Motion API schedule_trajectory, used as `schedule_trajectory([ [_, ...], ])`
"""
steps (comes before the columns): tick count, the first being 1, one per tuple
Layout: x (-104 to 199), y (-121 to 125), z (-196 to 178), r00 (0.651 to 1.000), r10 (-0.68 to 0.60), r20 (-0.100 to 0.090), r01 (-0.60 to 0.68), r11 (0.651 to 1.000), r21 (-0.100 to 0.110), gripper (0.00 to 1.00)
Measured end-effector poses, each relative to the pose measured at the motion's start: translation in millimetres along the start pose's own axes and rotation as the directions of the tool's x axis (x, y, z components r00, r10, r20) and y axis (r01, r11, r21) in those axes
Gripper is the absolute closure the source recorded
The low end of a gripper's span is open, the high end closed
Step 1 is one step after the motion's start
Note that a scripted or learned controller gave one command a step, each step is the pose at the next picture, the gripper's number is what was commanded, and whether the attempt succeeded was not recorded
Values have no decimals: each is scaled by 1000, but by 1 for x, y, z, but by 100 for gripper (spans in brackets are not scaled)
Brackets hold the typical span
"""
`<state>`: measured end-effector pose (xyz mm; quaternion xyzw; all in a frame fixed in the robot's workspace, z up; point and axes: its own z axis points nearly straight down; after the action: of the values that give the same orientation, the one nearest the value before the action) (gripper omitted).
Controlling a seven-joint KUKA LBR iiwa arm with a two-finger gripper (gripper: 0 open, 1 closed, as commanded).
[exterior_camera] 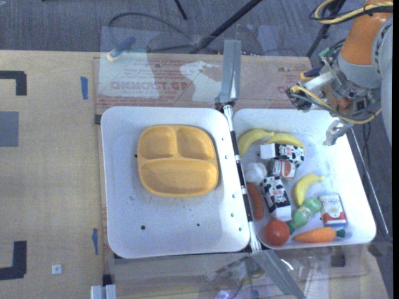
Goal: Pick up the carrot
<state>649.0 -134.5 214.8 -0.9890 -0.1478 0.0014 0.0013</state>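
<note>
The tabletop [50, 185] is pale wood with black square marks and small strips of blue tape along its left part. A brown cardboard sheet [168, 80] lies under the far side of two shallow white bins, and a clear plastic film covers part of it. Beyond the tabletop the floor [93, 5] is grey carpet, crossed by thin black tripod legs.

The left bin [118, 223] holds a yellow divided plate [177, 161] set toward its far half. The right bin [358, 185] holds a scatter of toy food: two bananas [265, 137], small cow-print cartons [276, 192], a red tomato [277, 232], a green bottle [305, 214] and a red sausage-like piece [255, 199] by the divider.

The carrot [315, 235] lies on its side at the near edge of the right bin, between the tomato and the bin's near right corner.

The pincer [335, 133] hangs over the far right corner of the right bin, well apart from the carrot; whether it is released or clenched cannot be told, and nothing is seen in it.
</note>
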Motion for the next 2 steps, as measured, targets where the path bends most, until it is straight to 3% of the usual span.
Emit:
schedule_trajectory([
  [1, 20, -18, 104, 996, 92, -16, -93, 996, -7, 0],
  [2, 11, -65, 30, 983, -182, -3, 182, 983, -3, 0],
])
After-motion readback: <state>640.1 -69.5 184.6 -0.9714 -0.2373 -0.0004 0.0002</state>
